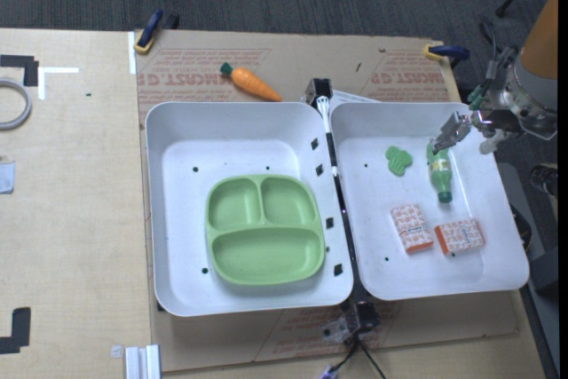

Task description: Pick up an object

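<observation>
White plastic frames the scene: two shallow bins sit side by side on a cardboard-covered bench (293,71), and nearest the camera in the left bin (173,217) lies a pale green divided plate (264,230), upright and alone. In the right bin (497,262), two small orange-and-white patterned boxes (411,228) rest near the front, just beside each other, the right-hand one (460,236) tilted. Farther back stands the likeliest target, a small green bottle (441,175) lying lengthwise, with a flat green leaf-shaped piece (398,160) to its left. The gripper (453,130), reaching in from the right on the grey arm (532,93), hangs over the bottle's far end, its slim metal fingers (446,134) angled down toward it. From this slanted view it cannot be told whether the jaws stand apart or together, nor whether they touch the bottle; nothing is visibly held between them. Beyond the bins, a toy carrot (251,82) lies on the cardboard, out of play. The risk, judging from the pose: a rounded bottle caught near its end could roll or squirt sideways as the jaws close, or be nudged against the bin's far wall, leaving the grasp to come up with nothing.
</observation>
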You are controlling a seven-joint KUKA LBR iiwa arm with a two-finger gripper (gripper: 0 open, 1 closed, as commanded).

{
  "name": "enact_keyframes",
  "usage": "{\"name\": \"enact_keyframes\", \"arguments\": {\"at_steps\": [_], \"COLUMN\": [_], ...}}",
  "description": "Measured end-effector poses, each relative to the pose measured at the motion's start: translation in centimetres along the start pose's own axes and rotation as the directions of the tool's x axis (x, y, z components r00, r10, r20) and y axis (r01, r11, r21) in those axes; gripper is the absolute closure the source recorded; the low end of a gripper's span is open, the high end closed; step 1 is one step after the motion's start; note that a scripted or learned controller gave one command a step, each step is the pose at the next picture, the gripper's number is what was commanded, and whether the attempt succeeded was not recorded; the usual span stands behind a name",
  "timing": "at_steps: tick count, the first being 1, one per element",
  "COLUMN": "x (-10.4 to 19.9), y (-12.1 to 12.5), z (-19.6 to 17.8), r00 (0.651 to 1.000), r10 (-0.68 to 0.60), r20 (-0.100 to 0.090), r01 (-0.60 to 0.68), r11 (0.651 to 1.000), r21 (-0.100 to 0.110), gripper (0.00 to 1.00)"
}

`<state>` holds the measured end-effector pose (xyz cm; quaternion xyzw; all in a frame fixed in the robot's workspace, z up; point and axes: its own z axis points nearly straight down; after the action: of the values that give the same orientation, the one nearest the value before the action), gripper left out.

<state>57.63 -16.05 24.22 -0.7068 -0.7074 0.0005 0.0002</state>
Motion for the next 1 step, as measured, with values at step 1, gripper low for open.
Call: {"name": "enact_keyframes", "arguments": {"at_steps": [1], "x": [-1.07], "y": [2.72], "z": [13.84], "r00": [0.999], "r10": [-0.033], "r20": [0.001], "r01": [0.033], "r11": [0.999], "r21": [-0.002], "gripper": [0.0]}}
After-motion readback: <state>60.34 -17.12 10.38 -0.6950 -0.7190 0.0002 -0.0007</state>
